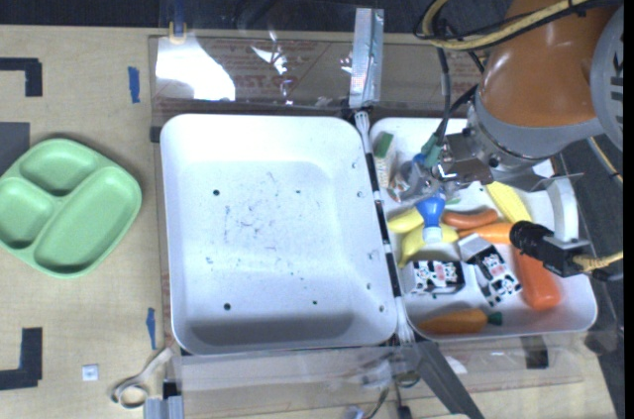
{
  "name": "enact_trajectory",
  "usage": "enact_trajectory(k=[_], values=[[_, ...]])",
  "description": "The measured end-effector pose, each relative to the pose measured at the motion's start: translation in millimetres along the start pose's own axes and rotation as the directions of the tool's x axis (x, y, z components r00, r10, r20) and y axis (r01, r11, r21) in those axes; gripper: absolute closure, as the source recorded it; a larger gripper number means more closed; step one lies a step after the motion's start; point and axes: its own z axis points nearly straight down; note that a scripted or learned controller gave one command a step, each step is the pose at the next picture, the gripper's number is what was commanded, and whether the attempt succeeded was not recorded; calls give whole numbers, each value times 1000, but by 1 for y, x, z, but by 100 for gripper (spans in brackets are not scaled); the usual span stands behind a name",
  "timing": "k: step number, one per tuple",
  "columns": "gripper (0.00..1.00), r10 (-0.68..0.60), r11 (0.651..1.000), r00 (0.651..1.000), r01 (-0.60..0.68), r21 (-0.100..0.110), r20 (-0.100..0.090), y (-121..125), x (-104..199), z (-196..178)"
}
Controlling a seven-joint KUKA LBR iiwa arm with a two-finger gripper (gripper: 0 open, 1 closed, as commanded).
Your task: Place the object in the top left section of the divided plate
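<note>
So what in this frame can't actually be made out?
- Gripper, camera view: the orange wrist above hides its fingers, so any grasp is unclear.
- Right bin: its upper part is covered by the arm.
- Toys in it: piled and overlapping, too small to identify individually.

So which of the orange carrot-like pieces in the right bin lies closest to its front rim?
The carrot lying flat along the right bin's front edge; the other orange pieces sit farther back.
</note>
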Motion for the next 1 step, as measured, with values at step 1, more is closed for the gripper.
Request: enact_trajectory(k=[1], values=[[100,23,1000,1000,-23,4,-1,-19,82,122]])
